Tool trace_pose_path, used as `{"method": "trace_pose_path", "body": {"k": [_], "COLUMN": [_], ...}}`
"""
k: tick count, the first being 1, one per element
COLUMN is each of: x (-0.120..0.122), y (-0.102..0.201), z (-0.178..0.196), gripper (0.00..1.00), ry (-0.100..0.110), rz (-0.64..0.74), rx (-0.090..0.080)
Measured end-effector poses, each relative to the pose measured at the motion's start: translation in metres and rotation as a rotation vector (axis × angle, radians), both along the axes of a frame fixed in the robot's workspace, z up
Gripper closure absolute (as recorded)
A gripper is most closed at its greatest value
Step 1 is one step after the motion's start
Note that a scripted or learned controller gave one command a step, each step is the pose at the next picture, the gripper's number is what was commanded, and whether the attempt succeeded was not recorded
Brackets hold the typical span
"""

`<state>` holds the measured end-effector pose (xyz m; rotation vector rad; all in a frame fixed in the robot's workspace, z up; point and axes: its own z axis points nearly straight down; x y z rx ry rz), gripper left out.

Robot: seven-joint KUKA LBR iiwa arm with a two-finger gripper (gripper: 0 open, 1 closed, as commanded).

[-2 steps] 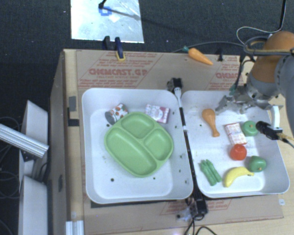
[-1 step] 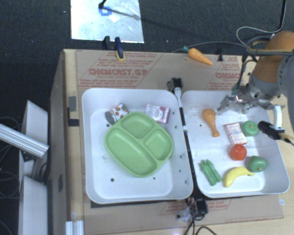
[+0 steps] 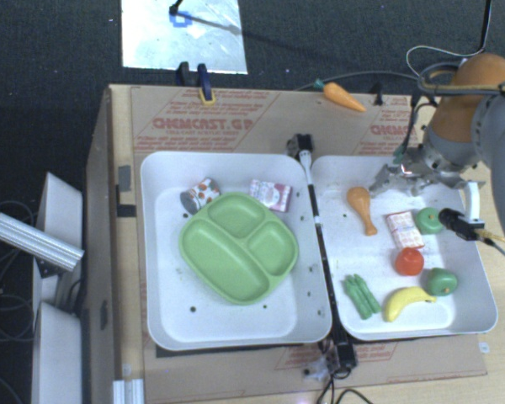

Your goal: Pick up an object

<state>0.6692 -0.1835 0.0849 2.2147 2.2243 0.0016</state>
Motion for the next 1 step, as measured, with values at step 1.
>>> {"method": "trace_pose_path", "body": {"k": [1], "x": [-0.0001], "y": [0.0015], "z": [0.0001], "gripper": [0.00], "ry": [0.000], "rz": [0.000], "rx": [0.000]}}
